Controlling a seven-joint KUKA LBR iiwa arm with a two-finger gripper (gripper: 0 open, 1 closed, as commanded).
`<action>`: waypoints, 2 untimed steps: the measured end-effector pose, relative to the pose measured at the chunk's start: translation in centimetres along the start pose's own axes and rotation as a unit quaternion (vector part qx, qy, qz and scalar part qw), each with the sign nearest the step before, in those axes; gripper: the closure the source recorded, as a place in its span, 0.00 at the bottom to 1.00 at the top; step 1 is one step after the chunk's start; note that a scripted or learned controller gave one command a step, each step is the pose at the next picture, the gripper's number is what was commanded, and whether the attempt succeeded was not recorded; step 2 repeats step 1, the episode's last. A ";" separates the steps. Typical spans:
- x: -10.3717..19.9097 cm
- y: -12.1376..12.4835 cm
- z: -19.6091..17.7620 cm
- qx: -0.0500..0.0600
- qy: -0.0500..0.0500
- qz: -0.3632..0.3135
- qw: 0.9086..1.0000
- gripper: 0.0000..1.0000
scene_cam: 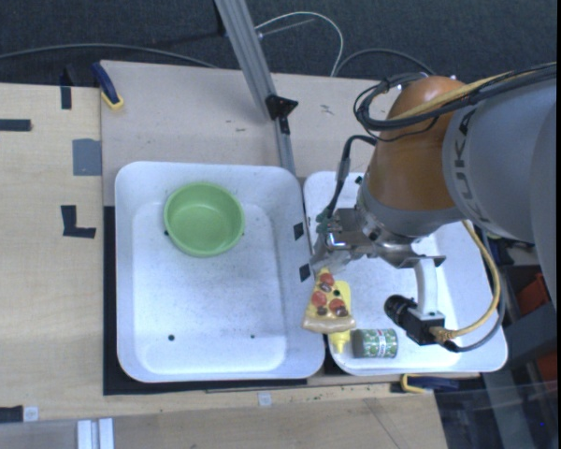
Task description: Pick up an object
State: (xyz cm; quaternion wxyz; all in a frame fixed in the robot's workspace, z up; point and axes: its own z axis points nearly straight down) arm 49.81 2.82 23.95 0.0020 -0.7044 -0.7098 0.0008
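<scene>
I'm hovering my hand [329, 251] just above the pizza [328, 307]; I can't tell its state. The pizza is looking light and rubbery, so I'm favouring its narrow sides.

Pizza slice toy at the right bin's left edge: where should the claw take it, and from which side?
Probably from straight above, pinching the pizza slice across its narrow upper end. It lies flat, half over the left rim of the right bin, with its wider lower end close to the small can.

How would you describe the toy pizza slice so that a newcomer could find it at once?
Start at the right bin, under the arm. At its left edge, beside the small green can, lies the pizza slice. It is flat and yellow with red dots, unlike the round can.
</scene>
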 end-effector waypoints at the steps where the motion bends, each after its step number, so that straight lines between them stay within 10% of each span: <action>1: 6.4 0.0 0.4 0.000 0.000 0.000 1.000 1.00; 2: 6.4 0.0 0.4 0.000 0.000 0.000 1.000 1.00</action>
